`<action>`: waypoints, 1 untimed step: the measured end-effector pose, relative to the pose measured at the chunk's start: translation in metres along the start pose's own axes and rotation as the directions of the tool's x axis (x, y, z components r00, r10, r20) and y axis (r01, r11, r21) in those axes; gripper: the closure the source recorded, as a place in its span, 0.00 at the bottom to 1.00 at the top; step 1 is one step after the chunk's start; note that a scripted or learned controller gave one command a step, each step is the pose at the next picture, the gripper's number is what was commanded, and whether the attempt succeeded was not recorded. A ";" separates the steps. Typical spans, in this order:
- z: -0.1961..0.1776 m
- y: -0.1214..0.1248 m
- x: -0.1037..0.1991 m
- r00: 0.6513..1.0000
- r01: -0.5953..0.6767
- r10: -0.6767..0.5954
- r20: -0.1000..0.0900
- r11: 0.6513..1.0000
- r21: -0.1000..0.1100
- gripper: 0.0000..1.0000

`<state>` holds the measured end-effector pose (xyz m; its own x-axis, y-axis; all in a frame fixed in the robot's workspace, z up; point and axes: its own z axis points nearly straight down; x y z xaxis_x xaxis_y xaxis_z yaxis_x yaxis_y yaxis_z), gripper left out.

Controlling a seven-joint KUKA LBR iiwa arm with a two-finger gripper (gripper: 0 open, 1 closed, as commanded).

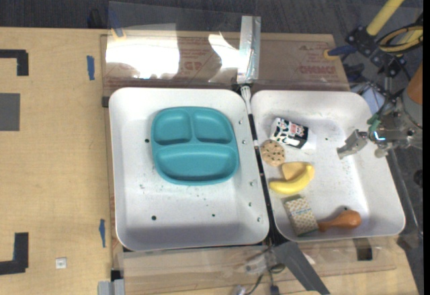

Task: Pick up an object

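Left bin (127, 173) just holds teal tray (195, 144), parked out of your way. Right bin (336, 107) has your targets bunched left: cookie (273, 152), banana (293, 178), drumstick (340, 220). Gripper (352, 144) hovers at right rim, holding nothing; can't tell whether claw's apart.

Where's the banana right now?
The banana lies in the right bin, near its left wall, just below the round cookie and above the patterned block.

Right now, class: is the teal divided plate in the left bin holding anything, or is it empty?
Empty. The teal divided plate shows bare teal in all three compartments; the food items lie in the right bin.
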<state>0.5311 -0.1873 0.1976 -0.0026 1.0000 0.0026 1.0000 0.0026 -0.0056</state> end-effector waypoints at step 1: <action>0.084 -0.004 0.068 1.000 0.015 -0.015 -0.002 1.000 0.007 0.00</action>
<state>0.5264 -0.1193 0.1136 -0.0173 0.9998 0.0051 0.9998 0.0173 -0.0129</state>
